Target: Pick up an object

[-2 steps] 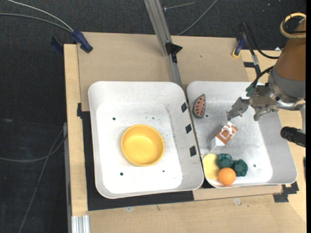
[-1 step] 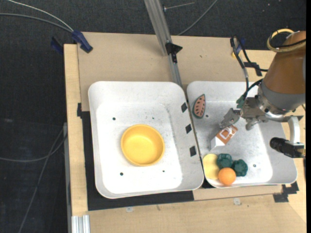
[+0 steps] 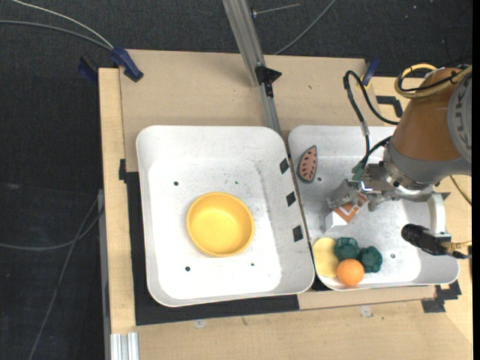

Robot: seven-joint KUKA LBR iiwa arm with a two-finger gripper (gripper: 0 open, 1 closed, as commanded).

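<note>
grey arm [image 3: 431, 137] (orange band, black cables)

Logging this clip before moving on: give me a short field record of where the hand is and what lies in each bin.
left bin: yellow bowl
right bin: watermelon slice near its far left corner; orange ball, green pieces and pale yellow piece at its near edge
hand: low over the right bin, at a small orange and white item
grasp: cannot tell
</note>
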